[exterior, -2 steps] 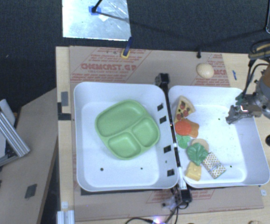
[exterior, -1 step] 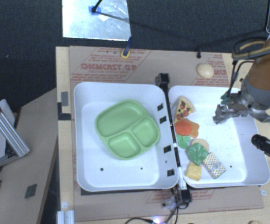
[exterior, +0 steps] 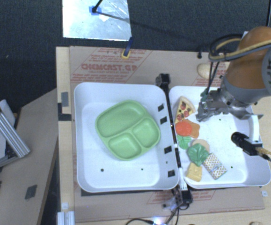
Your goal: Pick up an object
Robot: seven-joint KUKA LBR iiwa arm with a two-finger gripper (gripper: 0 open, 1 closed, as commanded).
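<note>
Candidate objects, right bin (exterior: 259,172), along its left wall: pizza slice (exterior: 185,108) toward the far corner; red piece (exterior: 184,127) beside an orange one (exterior: 193,131); green item (exterior: 198,153); patterned block (exterior: 214,166); yellow piece (exterior: 194,172) nearest.

Gripper (exterior: 204,110): hovers just right of the pizza slice; whether open or closed, cannot tell.

Advice: descend squarely on one piece, clear of the wall.

Left bin (exterior: 86,172): green divided plate (exterior: 127,129).

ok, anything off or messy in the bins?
Nothing spilled or broken. The green divided plate sits skewed in the left bin, rotated against its walls. The toy food, including a pizza slice and a tomato, is bunched against the right bin's left wall. The end effector hovers beside that pile.
</note>
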